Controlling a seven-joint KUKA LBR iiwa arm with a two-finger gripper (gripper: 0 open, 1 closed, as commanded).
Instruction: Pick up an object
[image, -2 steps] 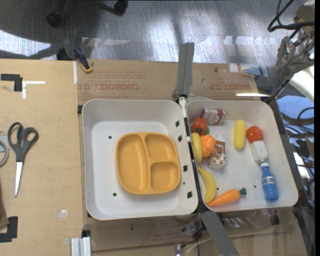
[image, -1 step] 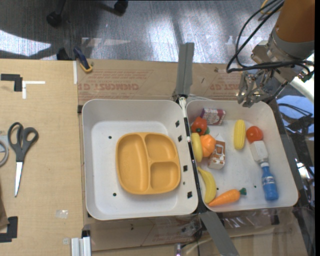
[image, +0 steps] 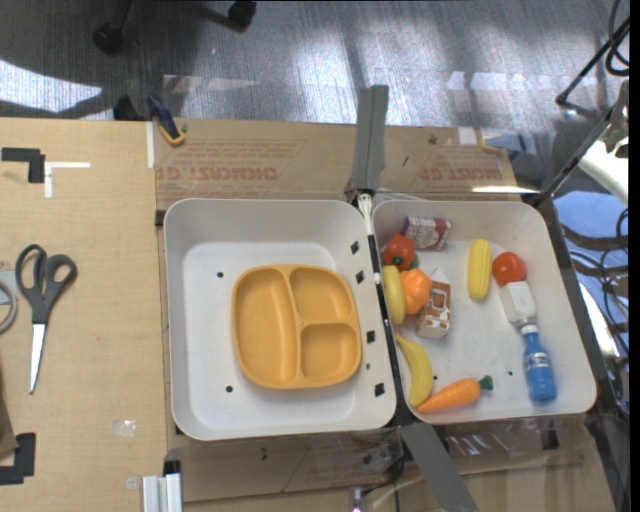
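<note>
Carrot (image: 449, 395) at right bin's (image: 560, 395) near edge, beside banana (image: 417, 368)

**Print on the cardboard only**

We can make out large red lettering on the cardboard sheet (image: 300, 160) behind the two bins, upside down and mirrored from our side; we cannot read it with confidence. The small cartons (image: 434, 308) in the right bin (image: 560, 300) carry print too small for us to read.

One fixed camera looks down at a slant from above the counter (image: 80, 300), both bins (image: 190, 300) mid-frame, floor (image: 300, 60) at the far edge.
</note>
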